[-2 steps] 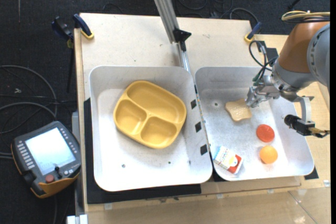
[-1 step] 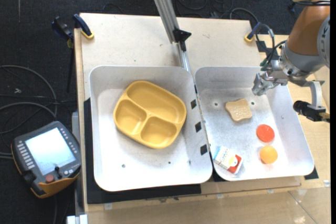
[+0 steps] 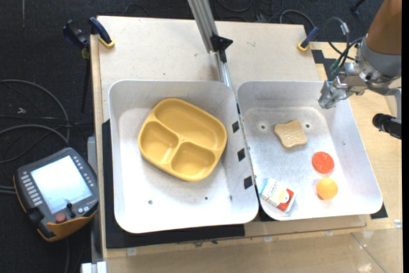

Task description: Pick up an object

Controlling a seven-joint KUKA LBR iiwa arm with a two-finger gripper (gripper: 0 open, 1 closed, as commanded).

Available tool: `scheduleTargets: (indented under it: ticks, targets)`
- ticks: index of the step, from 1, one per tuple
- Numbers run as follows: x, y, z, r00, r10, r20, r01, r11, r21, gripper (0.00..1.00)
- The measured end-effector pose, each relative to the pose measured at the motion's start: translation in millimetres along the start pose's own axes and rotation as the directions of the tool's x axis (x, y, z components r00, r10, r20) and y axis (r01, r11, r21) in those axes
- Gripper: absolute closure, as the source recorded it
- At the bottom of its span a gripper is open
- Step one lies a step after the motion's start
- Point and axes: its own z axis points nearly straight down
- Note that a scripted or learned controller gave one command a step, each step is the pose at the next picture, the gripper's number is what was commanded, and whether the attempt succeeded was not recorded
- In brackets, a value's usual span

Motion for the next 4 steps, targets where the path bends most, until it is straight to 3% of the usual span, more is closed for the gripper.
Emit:
scheduleTargets:
  ticks: [1,2,3,4]
  targets:
    - [-0.2,2.1,-54.1,1.0,-0.003,0.0,0.003,1.0,-0.001,1.0]
    - [49.2,10.9,-41.4,1.0,-0.007,-0.004,0.007,1.0,0.007,1.0]
    - [102.6,4.9,-29.2,1.0,-0.007,-0.004,0.007,1.0,0.009,1.0]
    - [157.2,7.3,-37.4,1.0,-0.008,-0.004,0.008,1.0,0.006,1.0]
